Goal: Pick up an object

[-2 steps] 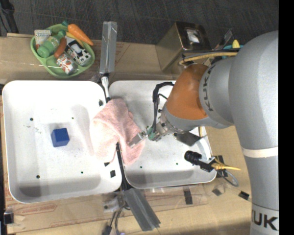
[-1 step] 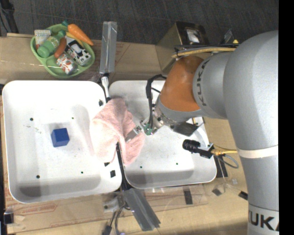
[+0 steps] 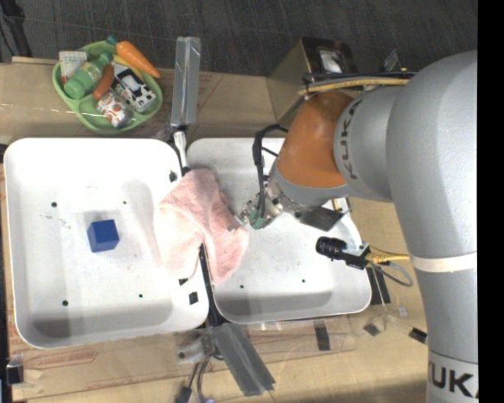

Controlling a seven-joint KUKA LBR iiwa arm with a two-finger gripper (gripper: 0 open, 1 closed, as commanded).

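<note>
I see the hand (image 3: pixel 254 216) low in the right bin (image 3: pixel 302 296), touching the edge of the pink cloth (image 3: pixel 197 225), which drapes over the divider btwn both bins. Can't tell if the hand is open or closed. Blue cube (image 3: pixel 103 234) sits in the left bin (image 3: pixel 42 309), well apart. Green bowl (image 3: pixel 76 112) of toy food sits on the worktop (image 3: pixel 235 99) behind.

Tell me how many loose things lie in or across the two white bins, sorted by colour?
Blue: 1, the cube in the left bin.
Pink: 1, the cloth draped over the wall between both bins, its right edge by the end effector in the right bin.
Total: 2
</note>
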